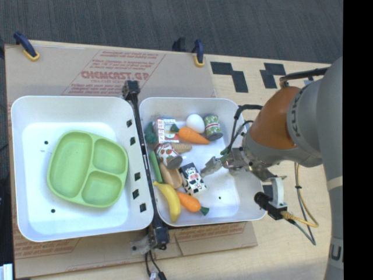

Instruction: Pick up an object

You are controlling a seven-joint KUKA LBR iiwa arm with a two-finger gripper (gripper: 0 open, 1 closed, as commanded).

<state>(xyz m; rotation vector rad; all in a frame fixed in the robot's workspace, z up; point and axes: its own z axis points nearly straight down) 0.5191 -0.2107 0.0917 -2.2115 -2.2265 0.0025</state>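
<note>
presently the gripper (211, 165) sits low in the right bin (247, 212), fingers spread apart and holding nothing, tips just beside the black-and-white carton (193, 178). judgement: that carton looks the nearest target; centre the jaws over its flat sides before closing, and keep clear of the lower carrot (189, 202) touching it. carton: boxy, printed, probably stiff. banana (169, 198): smooth, curved, apt to roll. egg (194, 122): round, slick. left bin (23, 214) holds a matte green divided plate (87, 168).
</note>
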